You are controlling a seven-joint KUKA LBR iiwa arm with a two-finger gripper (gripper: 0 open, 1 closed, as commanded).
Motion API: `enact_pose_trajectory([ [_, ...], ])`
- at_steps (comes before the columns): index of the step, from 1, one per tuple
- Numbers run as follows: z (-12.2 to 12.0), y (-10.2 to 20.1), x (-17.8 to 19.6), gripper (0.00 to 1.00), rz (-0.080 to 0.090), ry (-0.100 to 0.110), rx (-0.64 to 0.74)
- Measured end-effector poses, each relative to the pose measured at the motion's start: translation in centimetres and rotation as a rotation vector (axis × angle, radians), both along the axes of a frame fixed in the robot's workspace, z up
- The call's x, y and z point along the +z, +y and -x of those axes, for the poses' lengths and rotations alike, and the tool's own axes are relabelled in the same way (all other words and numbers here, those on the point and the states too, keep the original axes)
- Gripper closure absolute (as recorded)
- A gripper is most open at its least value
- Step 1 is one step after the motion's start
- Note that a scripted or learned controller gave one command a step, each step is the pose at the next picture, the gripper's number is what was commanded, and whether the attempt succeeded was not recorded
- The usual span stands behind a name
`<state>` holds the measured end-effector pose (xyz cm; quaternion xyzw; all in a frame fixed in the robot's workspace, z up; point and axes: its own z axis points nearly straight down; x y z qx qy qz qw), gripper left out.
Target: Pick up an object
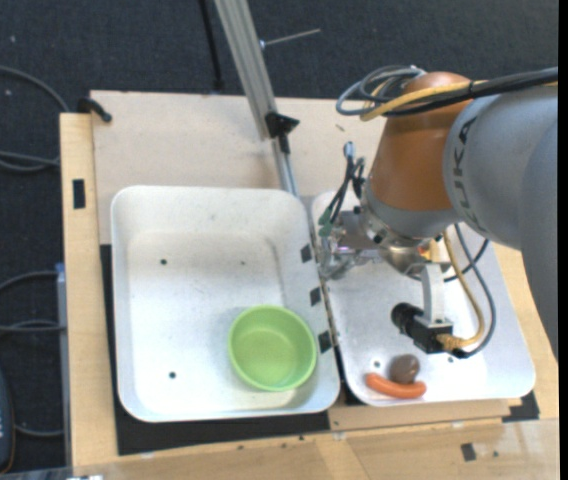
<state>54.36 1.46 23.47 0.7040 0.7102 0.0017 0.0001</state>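
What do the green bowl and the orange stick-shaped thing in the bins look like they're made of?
Green bowl: probably plastic; even lime colour, smooth matte surface, thin rim. Orange stick: looks like a plastic or rubber toy carrot; uniform bright colour with rounded ends, but too small to be sure.

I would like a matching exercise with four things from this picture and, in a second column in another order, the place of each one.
Things:
1. green bowl
2. carrot
3. brown ball
4. pole

Places:
A. right bin, front edge
B. slanting over the bench's back, above the left bin
C. left bin, front right corner
D. right bin, just behind the carrot

Pairs: 1-C, 2-A, 3-D, 4-B
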Motion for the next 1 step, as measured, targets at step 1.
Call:
enact_pose_trajectory([
  [1,0.08,6.05,-0.02,1.00,0.000,0.002,0.000],
])
